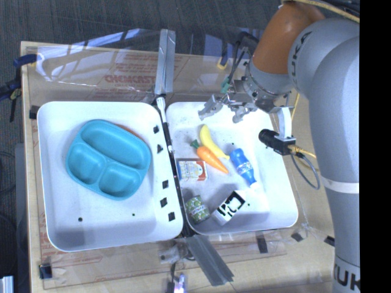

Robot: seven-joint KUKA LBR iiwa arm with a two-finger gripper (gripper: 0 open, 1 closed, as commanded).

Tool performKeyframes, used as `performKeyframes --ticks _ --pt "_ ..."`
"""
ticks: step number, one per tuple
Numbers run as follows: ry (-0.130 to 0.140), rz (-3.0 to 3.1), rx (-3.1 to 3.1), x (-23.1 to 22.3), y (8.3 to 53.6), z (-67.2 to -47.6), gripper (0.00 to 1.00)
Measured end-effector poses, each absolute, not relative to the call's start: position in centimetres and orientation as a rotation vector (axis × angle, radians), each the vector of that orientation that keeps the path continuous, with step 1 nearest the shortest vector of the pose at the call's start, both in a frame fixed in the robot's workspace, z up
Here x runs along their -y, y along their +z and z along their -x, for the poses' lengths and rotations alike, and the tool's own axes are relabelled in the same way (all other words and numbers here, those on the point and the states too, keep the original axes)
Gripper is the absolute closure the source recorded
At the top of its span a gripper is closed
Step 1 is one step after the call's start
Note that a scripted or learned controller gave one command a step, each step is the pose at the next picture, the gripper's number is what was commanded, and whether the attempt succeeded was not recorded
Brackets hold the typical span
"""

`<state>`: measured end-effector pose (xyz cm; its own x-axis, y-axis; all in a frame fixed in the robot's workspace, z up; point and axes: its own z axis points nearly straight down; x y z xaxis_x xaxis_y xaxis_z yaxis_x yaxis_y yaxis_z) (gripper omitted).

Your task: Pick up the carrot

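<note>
Down front a black-and-white box (231,205) is sitting while the gripper (227,108), fingers spread and carrying nothing, is hovering above the carrot (212,157), which is lying against the banana (209,139), so a close could be catching banana instead.

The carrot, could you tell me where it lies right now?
The carrot lies in the right bin, touching the banana, left of the blue bottle.
</note>
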<state>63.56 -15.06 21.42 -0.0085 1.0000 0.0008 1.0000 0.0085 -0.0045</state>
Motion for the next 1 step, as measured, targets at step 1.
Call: performKeyframes --ticks 1 --pt "0.001 2.132 2.309 16.04 9.3 -58.69 0.0"
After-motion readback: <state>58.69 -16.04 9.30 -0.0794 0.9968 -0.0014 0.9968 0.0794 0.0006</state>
